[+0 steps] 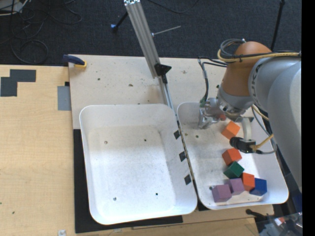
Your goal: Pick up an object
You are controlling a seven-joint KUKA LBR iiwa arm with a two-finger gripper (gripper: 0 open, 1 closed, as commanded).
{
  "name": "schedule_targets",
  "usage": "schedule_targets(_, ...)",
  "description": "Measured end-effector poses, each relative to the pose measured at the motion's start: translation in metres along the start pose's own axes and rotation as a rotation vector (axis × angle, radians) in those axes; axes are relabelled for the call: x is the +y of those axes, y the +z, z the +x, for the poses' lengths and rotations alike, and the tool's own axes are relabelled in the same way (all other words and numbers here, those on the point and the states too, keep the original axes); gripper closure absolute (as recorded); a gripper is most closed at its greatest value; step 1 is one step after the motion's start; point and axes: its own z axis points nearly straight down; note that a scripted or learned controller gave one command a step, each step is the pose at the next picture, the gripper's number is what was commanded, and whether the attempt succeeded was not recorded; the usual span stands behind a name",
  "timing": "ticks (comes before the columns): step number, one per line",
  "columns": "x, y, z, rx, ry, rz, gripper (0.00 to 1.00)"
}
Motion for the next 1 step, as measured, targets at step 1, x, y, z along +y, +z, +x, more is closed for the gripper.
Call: schedule_targets(1, -0.0088, -0.057, 0.0005, -0.001, 0.0, -0.007, 1.0)
